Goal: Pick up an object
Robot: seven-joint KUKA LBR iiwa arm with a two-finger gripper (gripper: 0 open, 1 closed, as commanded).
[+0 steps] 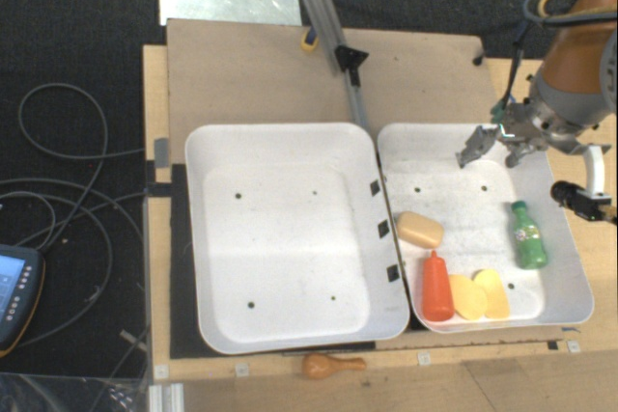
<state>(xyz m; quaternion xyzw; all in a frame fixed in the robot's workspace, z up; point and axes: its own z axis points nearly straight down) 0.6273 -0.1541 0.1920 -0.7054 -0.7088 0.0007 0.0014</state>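
Note:
My gripper (494, 151) hangs over the far part of the right bin (439, 171), its two fingers spread open with nothing between them. Nearer the front of that bin lie a tan block (419, 230), a red bottle (436, 288), two yellow pieces (480, 295) and a green bottle (528, 235). The green bottle lies just in front of the gripper, toward the right wall. All of these objects rest on the bin floor, apart from the gripper.
The left bin (280, 236) stands beside the right one, with black clips along the shared rim. A brown pear-shaped object (331, 364) lies on the bench in front of the bins. A slanted metal pole (323, 5) crosses the back.

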